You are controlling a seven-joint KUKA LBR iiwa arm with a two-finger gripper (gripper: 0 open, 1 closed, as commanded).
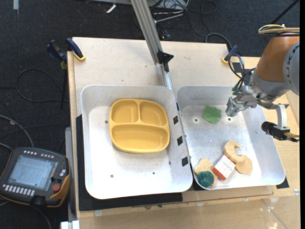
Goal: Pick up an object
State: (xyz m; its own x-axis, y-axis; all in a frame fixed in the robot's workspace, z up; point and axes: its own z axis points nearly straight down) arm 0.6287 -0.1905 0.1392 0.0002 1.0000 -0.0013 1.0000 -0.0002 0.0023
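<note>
The gripper (232, 109) hung low over the right bin (267, 149), near the bin's far wall. The green lump (212, 114) lay on the bin floor just beside the gripper, on the side toward the left bin (93, 142). It was not between the fingers, and I could not tell if it touched them. The gripper looked small and dark from above, so I could not tell how far its fingers were apart, and nothing could be seen in them. The green lump was light green, soft looking and a bit round, with bumpy edges. The other things lay well apart from the gripper, in the near part of the right bin. There was a tan ring (233, 150) with a tan piece (244, 165) next to it. A small red and white box (224, 168) lay just beside them. A tan bit (203, 165) and a dark green ball (206, 178) sat by the near corner closest to the left bin. A yellow tray (139, 126) with three parts lay in the left bin.
</note>
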